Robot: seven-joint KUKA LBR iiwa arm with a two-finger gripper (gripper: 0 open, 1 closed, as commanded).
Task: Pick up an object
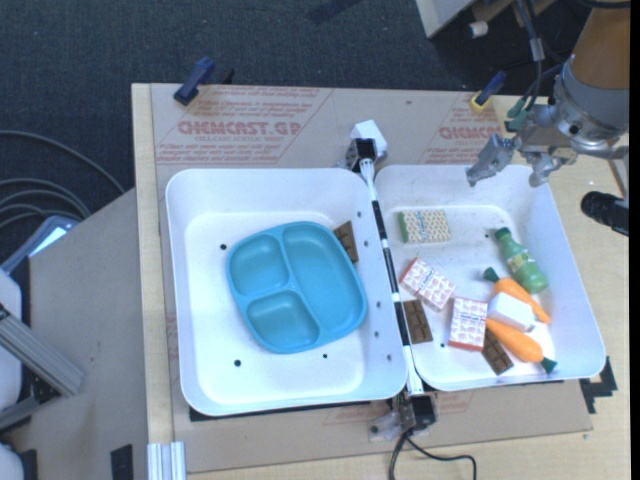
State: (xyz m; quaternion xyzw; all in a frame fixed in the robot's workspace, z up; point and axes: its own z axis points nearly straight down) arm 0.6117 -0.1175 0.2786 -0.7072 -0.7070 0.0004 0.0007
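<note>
the grey arm with its orange band comes in from the upper right, and its two-finger gripper (516, 164) hangs over the far rim of the right white bin (580, 313), fingers spread apart with nothing between them. nearest it, just below and slightly left, lies a small green-and-white patterned packet (425, 226). below and to the right of the gripper sits a green plastic bottle (519, 259), and further down two orange toy carrots (522, 320) with a white block between them, beside red-and-white checked packets (445, 301). well to the gripper's left, the left white bin (190, 268) holds a blue divided plastic plate (295, 286).
</note>
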